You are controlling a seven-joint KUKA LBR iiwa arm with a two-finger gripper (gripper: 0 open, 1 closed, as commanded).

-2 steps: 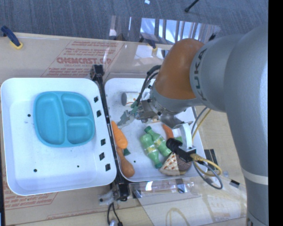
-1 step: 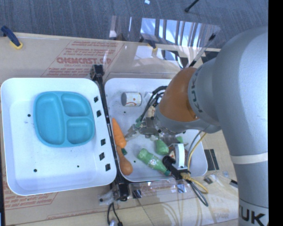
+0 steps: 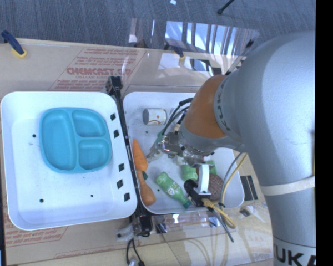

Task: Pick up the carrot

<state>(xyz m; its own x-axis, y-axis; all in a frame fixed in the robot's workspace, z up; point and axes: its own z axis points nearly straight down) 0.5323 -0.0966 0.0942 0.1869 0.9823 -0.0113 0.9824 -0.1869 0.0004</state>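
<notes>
I see the carrot (image 3: 140,157) lying in the right bin (image 3: 155,105), near the middle of the frame; it rests close against the bin's left wall, right beside the black divider (image 3: 122,148) that runs between the two bins; it lies long-ways, pointing up and down the frame, so a grab across its thin middle looks best to me; a second orange piece (image 3: 147,194) sits just below it, near the bin's lower left corner, and I cannot tell if it is part of the same carrot or another one

My arm (image 3: 211,115) comes in from the right of the frame and bends down over the right bin; the hand (image 3: 165,144) hangs just to the right of the carrot, near it but not touching it that I can see; the wrist and cables cover it, so I cannot tell if the hand is wide or narrow, and I see nothing held in it

A green bottle (image 3: 172,187) lies lower in the same bin, and a small white can (image 3: 154,116) sits near the top; both are clear of the carrot; the left bin (image 3: 22,204) holds a blue tray (image 3: 75,138), well apart from all this

I think the wall is the tricky bit; with the carrot so close to it, there is little room for a finger on that side; the pick is not done yet
</notes>
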